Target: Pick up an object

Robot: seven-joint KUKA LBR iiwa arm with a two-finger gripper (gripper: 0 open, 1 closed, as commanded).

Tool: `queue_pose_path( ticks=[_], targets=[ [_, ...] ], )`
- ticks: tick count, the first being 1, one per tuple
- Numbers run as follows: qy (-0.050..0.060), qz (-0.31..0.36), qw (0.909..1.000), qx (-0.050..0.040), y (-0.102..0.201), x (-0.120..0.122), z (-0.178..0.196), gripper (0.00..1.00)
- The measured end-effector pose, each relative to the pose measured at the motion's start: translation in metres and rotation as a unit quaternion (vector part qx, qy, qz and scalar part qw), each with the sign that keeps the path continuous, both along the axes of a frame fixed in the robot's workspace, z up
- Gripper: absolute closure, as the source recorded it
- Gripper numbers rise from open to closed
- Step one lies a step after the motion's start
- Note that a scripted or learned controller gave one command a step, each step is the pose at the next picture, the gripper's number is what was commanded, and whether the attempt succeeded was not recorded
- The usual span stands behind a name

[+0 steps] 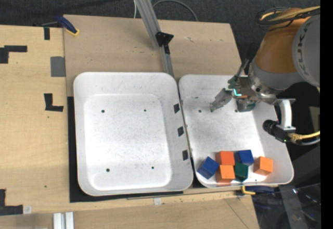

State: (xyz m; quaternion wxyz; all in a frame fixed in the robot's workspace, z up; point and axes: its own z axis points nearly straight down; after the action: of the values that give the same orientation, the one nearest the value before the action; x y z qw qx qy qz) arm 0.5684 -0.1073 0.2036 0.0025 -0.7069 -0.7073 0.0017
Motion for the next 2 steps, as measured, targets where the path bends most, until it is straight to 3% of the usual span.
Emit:
queue_pose_path(
  ticks=[1,2],
  targets=[
    [-0.002,0.000,1.0000,-0.0003,0.000,0.001,0.002,0.00],
    [0.001,0.000,1.0000,-0.0003,0.009,-0.006,-0.053,0.00]
  ],
)
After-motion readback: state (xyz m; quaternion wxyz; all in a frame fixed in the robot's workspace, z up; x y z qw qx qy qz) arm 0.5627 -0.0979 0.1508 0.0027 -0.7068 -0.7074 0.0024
